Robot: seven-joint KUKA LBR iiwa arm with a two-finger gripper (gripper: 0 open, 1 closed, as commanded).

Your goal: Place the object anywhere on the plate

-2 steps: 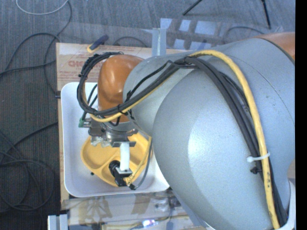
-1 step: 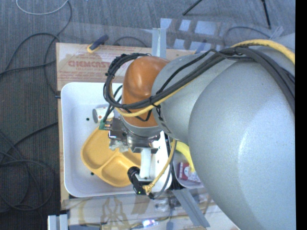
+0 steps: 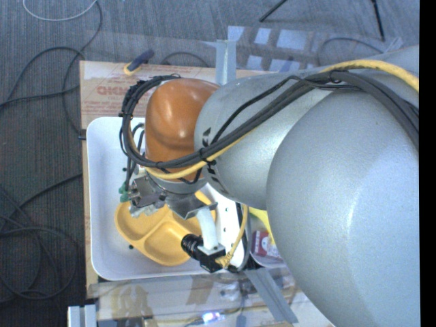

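Plate [image 3: 153, 240], yellow, compartmented, lies in the left bin [image 3: 102, 182], toward its 5 o'clock corner. Arm [image 3: 327, 182] enters from 3 o'clock, orange band [image 3: 174, 125] directly over the bin, wrist pointing down onto the plate's 12 o'clock rim. Gripper state: cannot tell.

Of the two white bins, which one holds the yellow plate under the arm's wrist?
The left bin holds it: the yellow plate lies in its near part, below the orange band. The other bin is mostly covered by the arm.
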